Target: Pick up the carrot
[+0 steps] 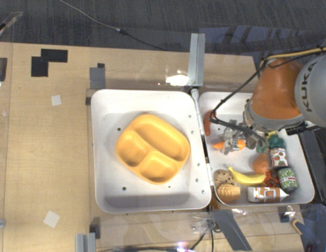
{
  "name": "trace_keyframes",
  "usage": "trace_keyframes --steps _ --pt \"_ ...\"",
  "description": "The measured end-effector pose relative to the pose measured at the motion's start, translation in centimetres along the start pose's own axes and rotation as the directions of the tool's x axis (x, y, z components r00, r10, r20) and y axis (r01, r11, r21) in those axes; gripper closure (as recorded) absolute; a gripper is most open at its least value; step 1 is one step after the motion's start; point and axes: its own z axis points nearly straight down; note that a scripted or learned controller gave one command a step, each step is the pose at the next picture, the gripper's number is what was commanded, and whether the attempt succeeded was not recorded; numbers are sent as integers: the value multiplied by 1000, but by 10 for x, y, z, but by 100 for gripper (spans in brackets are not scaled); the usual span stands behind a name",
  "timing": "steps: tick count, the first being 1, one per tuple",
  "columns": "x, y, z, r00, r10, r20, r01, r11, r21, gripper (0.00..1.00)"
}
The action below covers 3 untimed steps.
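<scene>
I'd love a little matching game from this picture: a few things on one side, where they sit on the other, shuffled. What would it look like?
Things:
1. yellow divided plate
2. banana
3. carrot
4. claw

Places:
A. in the right bin, near its front, beside a cookie
B. in the left bin
C. low over the right bin, under the arm
D. in the right bin, just left of the claw

Pairs: 1-B, 2-A, 3-D, 4-C
</scene>
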Motion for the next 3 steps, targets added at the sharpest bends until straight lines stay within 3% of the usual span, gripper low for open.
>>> trace_keyframes --steps 2,3 --pt "-7 3 -25 1000 -12 20 12 1000 0 100" --pt "13 76 -85 997 80 -11 -80 997 -3 100"
